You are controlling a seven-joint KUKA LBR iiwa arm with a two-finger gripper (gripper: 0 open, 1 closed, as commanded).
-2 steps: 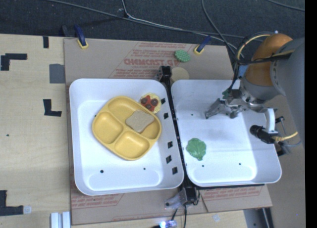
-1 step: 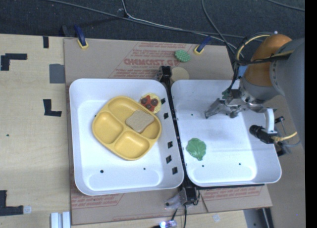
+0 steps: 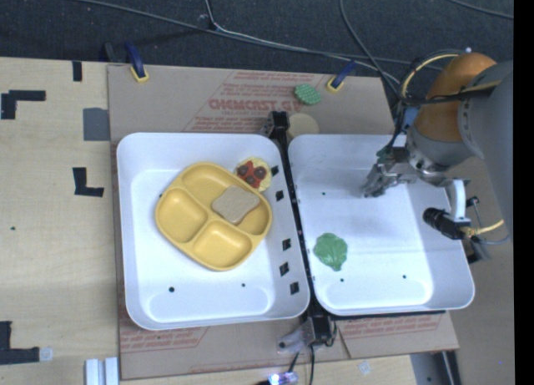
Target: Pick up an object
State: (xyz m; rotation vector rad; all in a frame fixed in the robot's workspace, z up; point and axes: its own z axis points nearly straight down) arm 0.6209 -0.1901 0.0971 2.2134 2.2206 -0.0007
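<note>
We see the hand low over the right bin — grip unclear, we cannot tell — well apart from the green lettuce.

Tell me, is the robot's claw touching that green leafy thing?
Apart. The camera view shows bare white bin floor between the gripper and the green leafy thing.

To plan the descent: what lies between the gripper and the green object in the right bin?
In the camera view, only bare white bin floor lies between the gripper and the green object.
</note>
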